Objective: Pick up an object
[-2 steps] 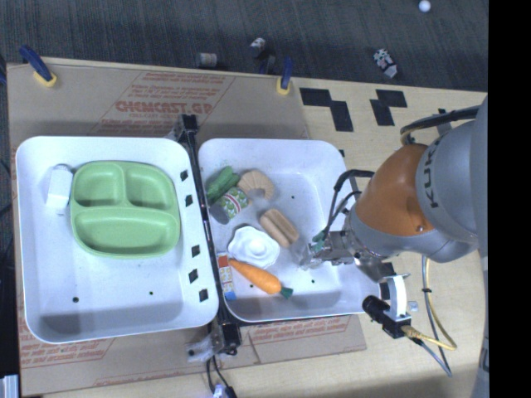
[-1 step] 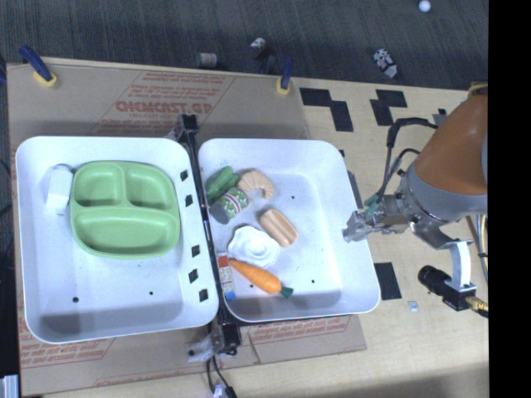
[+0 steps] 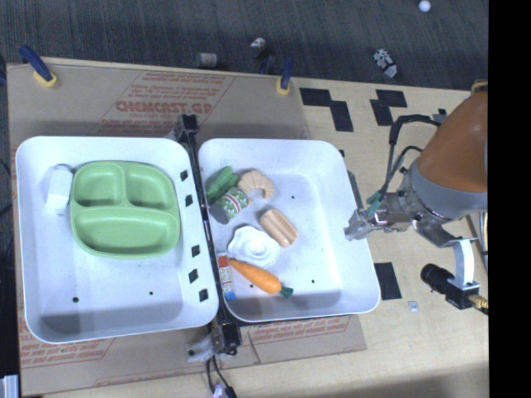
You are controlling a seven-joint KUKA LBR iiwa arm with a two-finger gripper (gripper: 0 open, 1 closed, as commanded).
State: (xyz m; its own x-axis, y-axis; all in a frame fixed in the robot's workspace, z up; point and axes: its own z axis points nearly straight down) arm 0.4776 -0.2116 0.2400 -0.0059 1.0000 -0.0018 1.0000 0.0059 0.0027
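Hand (image 3: 358, 226) sits at right bin (image 3: 332, 160) right rim, nothing visibly held, can't tell if open or closed. Objects cluster at bin's left side, well left of hand; nearest is hotdog bun (image 3: 278, 226), long axis diagonal, carrot (image 3: 255, 277) below it

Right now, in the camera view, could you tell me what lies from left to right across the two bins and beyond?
White block → green divided plate → green vegetable toy → hot dog toy → gripper → arm's orange band.
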